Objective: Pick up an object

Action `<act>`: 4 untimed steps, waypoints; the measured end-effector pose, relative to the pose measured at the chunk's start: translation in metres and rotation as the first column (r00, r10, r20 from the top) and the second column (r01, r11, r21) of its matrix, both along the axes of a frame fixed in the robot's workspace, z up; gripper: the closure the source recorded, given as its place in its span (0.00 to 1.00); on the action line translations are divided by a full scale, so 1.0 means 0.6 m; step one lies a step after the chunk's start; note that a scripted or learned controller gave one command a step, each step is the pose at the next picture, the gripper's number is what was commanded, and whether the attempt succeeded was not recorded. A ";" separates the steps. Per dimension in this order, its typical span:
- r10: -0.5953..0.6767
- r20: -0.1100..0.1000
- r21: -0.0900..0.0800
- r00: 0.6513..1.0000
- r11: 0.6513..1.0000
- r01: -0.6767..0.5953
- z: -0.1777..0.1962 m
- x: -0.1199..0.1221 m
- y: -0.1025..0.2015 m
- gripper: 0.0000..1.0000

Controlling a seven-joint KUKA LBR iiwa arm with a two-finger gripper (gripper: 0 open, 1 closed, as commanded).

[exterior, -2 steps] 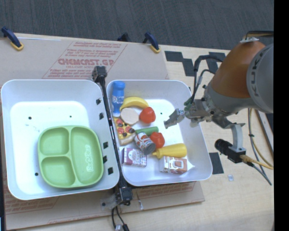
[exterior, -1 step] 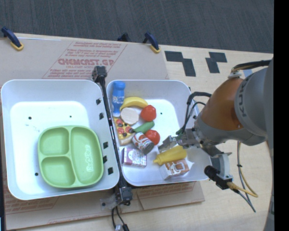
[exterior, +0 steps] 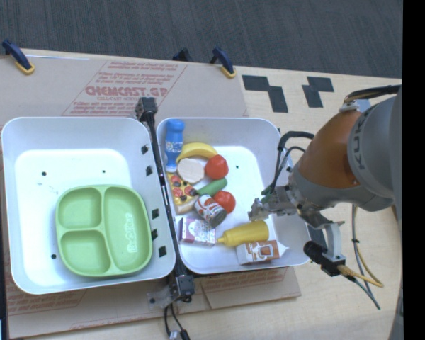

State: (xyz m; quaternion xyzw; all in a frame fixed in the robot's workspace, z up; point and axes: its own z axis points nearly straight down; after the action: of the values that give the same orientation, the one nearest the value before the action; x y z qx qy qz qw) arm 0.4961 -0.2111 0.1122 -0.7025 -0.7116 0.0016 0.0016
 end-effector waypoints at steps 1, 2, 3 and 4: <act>0.000 0.000 0.000 1.000 1.000 0.000 0.000 0.000 0.000 0.00; 0.006 -0.001 -0.001 1.000 1.000 -0.006 0.017 0.001 0.000 1.00; -0.007 0.008 -0.002 1.000 1.000 0.007 0.265 0.065 0.020 1.00; -0.006 0.000 0.001 1.000 1.000 0.006 0.143 0.137 0.002 1.00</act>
State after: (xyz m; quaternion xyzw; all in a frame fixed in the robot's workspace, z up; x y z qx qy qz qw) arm 0.5783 -0.2101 0.1981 -0.7045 -0.7097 0.0012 0.0018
